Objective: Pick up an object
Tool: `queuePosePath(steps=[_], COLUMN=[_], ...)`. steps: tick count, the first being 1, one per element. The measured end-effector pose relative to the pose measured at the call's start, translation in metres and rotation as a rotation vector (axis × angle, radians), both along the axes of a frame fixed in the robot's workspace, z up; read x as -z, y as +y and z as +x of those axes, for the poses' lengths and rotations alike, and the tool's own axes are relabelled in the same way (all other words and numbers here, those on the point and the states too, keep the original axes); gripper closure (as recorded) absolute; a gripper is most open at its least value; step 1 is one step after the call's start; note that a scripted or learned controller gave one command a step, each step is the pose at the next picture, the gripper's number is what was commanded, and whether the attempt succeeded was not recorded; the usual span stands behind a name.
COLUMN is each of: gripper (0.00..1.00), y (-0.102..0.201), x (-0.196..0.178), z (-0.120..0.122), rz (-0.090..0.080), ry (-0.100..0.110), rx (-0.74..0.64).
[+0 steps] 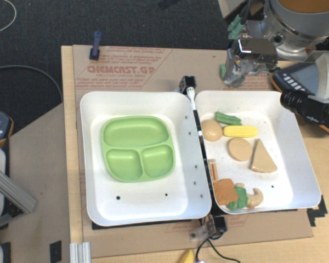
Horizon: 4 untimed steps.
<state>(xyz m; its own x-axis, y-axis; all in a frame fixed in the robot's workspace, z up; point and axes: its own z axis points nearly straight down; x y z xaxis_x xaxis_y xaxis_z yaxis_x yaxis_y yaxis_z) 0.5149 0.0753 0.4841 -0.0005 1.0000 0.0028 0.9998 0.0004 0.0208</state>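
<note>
My gripper [234, 73] hangs above the cardboard just beyond the far rim of the right bin [296, 147], apart from every item. Inside that bin lie a green bean pod [227, 118], a yellow corn cob [240, 131], a round tan bun [211, 130], a flat tan disc [240, 149] and a tan wedge [262, 158]. Near the bin's front rim sit a brown toast slice [225, 190], a green leafy piece [239, 199] and a curved beige piece [255, 197].
The left bin [93, 147] holds a green divided plate [137, 148]. A black clip [187, 83] sits where the bins meet at the back. Dark equipment [310, 107] lies right of the right bin. A blue clamp [95, 45] rests on the cardboard's far left.
</note>
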Motion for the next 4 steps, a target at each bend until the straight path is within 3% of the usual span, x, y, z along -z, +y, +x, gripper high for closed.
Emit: queuePosePath(steps=[1, 2, 3, 4], gripper=[1.0, 0.0, 1.0, 1.0], y=[0.086, 0.08, 0.081, 0.032], x=[-0.055, -0.051, -0.062, 0.049], z=[0.002, 0.002, 0.002, 0.012], rz=[0.002, -0.003, -0.001, -0.006], ry=[0.012, 0.02, 0.015, 0.031], rx=[-0.01, 0.0, -0.001, 0.006])
